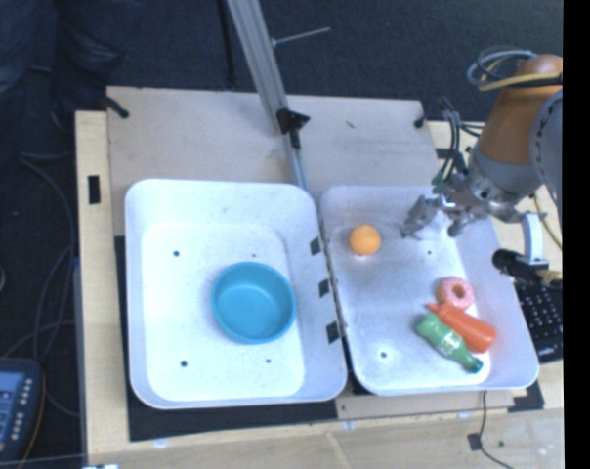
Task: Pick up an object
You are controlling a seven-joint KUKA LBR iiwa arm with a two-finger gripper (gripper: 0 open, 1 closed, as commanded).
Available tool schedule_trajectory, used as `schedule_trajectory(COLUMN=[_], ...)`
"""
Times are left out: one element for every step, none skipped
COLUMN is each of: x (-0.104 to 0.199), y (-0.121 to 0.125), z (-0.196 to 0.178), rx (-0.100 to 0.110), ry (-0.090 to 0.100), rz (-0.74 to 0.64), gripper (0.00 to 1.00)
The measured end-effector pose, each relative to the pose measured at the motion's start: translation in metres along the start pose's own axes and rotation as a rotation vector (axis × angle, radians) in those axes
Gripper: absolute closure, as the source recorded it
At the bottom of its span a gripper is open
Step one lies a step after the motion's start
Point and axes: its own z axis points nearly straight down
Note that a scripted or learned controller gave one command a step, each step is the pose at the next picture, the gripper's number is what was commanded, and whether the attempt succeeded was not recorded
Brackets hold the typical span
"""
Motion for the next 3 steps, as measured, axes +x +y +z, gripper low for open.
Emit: schedule_trajectory(x=[-0.001,-0.002,-0.003], y=[0.000,0.001,-0.004], z=[0.053,0.036,-0.029], rx=[-0.002,-0.005,-0.011], ry=[0.000,0.001,0.002], rz=[0.003,0.004,0.007], gripper=[0.00,1.00,1.00])
